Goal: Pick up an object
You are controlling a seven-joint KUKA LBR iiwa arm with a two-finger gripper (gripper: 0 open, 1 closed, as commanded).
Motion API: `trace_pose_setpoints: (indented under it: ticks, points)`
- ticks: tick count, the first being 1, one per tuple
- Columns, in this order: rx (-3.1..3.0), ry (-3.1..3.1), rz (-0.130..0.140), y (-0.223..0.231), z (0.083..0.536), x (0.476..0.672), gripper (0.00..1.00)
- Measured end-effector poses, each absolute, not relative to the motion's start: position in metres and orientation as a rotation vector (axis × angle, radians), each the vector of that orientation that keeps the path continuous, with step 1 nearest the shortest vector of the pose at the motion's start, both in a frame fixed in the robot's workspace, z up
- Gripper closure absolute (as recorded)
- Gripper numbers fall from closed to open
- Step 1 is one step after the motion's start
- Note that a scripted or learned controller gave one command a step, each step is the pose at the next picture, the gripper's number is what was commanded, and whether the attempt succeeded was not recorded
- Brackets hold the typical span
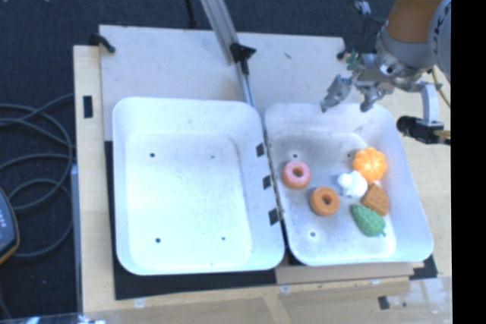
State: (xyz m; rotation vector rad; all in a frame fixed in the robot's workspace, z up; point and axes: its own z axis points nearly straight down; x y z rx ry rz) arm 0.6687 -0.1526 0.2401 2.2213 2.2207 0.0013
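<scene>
Gripper (351, 98) hangs above the far rim of the right bin (402, 243), fingers spread apart, nothing between them. Inside that bin, nearer its front right: orange pumpkin (370, 162), white piece (351, 183), pink donut (296, 174), brown donut (324, 201), green piece (368, 221).

left bin (190, 186): on bench (167, 57), touching right bin
right bin (304, 125): holds all items
donuts: one (296, 174) near left edge, another (324, 201) centre
right edge cluster: round fruit (369, 162) rearmost, small lump (351, 183), wedge (375, 199), leafy piece (368, 221) frontmost
gripper (346, 101): over right bin's rear edge
</scene>
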Motion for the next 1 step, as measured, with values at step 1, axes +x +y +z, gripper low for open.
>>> trace_pose_setpoints:
  ticks: [1]
  points:
    - [2.227,2.225,-0.009,-0.1655,0.1098,0.6859,0.0]
